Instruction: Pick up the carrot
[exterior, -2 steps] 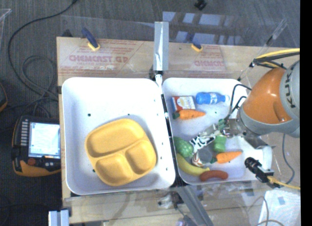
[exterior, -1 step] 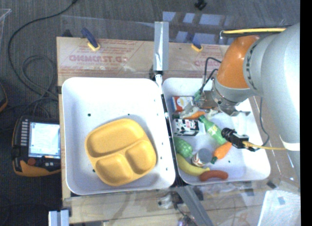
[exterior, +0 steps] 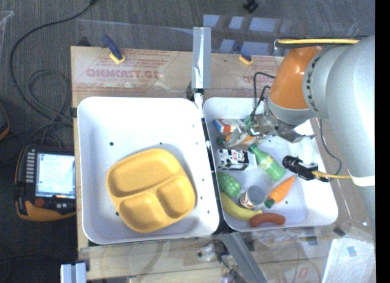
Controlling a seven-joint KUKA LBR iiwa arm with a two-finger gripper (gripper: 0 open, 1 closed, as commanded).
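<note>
While the small orange carrot with its green top (exterior: 280,189) lies slantwise in the lower right part of the frame, among a heap of toy food in the right-hand shallow white bin (exterior: 323,211), the grey arm's two-finger gripper (exterior: 251,130) hangs over that bin's upper left corner, well apart from it. Its tip sits above a clutter of small packets beside a green plastic bottle (exterior: 267,162), and I can't tell from here how it is set or whether it touches anything. Off to the left, the yellow three-compartment plastic tray (exterior: 151,188) lies alone in the left-hand white bin (exterior: 103,123), seemingly no part of this job, so I judge the pick not yet begun.
</note>
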